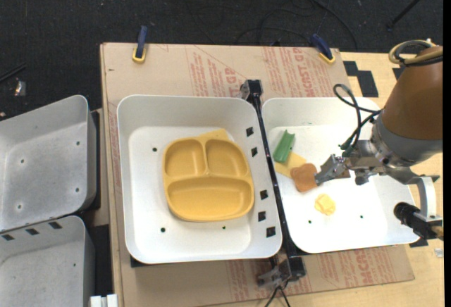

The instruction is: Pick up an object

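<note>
- Claw (331, 170): two-finger gripper at the end of the grey arm (412, 122), which bears an orange band and enters from the right; it hangs low over the middle of the right bin (394, 232), dark fingertips pointing left. Whether the fingers stand wide or narrow cannot be told from this angle, and nothing can be seen between them.
- Yellow piece (325, 204): small, lumpy, bright yellow; lies on the right bin's floor just below the claw and nearer the camera, apart from it.
- Brown piece (304, 177): small, rounded, orange-brown, flat-looking; lies just left of the claw's tips. Touching or not cannot be told.
- Pale yellow piece (296, 160): flat and wedge-like, partly under the brown piece and beside the green one.
- Green piece (283, 146): long, narrow, bright green, lying at a slant; up and left of the claw, near the bin's left wall.
- Yellow tray (208, 180): shallow divided dish with two small upper compartments and one long lower one; sits in the middle of the left bin (141, 228), well apart from the claw.
- Divider (266, 172): dark strip running between the two bins.
- Bench (190, 70): brown board printed with red lettering, carrying both bins.
- Clamps (139, 45): two, yellow and blue, on the far edge of the bench.
</note>
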`<action>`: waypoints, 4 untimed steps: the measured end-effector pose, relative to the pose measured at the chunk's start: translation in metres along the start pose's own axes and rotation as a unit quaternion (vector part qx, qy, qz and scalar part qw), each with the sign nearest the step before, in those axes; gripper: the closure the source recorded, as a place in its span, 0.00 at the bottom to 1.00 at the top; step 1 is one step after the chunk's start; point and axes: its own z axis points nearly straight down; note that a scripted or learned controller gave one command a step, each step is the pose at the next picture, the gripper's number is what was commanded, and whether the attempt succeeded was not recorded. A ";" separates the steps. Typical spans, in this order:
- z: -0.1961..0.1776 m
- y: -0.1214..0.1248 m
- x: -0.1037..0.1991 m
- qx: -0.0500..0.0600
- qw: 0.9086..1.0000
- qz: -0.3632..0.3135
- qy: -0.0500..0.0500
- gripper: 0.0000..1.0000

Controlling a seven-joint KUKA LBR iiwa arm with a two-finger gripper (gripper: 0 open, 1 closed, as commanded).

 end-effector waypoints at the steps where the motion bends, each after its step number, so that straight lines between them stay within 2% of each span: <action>1: -0.007 0.003 0.000 -0.007 1.000 -0.002 -0.001 0.00; 3: 0.090 0.008 -0.012 -0.006 1.000 -0.001 -0.001 0.00; 4: 0.121 0.008 -0.012 -0.006 1.000 -0.001 -0.001 0.00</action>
